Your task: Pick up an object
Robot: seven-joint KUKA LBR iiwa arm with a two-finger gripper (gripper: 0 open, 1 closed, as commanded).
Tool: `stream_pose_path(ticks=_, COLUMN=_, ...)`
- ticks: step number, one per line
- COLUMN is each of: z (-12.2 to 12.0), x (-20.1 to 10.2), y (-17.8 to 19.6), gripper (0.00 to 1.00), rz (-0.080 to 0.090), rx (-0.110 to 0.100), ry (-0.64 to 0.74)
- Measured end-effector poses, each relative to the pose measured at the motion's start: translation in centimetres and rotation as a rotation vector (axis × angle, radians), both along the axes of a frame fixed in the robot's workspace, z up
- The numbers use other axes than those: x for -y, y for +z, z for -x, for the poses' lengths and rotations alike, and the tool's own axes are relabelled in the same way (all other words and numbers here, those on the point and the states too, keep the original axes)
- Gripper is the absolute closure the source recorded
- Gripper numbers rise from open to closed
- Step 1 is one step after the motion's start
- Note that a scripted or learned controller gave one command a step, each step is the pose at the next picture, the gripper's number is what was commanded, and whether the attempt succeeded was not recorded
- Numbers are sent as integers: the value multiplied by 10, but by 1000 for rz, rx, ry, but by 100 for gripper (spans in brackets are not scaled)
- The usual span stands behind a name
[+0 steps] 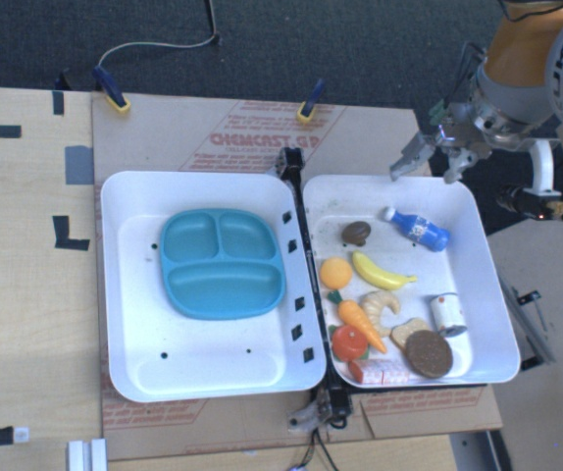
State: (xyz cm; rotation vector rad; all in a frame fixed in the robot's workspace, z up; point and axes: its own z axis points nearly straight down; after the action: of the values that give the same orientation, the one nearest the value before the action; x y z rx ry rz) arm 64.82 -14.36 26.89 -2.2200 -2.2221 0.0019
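My gripper [429,163] hangs above the far right corner of the right bin [478,226], open, with nothing between its fingers. Below it in that bin lie a blue bottle [419,229], a dark brown lump [356,233], a yellow banana [383,272], an orange ball [336,273], a carrot [361,323], a red tomato [349,342], a beige piece [381,305], a small silver can [446,313] and a brown round cookie [428,353]. The bottle is the nearest item, just below and left of the fingertips.
The left bin [129,263] holds a blue sectioned plate [223,263]. A black divider clip [290,162] joins the bins. Two yellow-and-blue clamps [113,90] hold the cardboard sheet at the back. A black cable [206,8] trails across the dark floor.
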Motion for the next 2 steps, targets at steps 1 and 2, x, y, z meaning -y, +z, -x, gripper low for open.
stream_pose_path(ticks=1, z=27, x=38, y=-110, gripper=0, rz=0, rx=-3, ry=-1)
stream_pose_path(ticks=2, z=1, x=53, y=-95, gripper=0, rz=0, rx=1, ry=1)
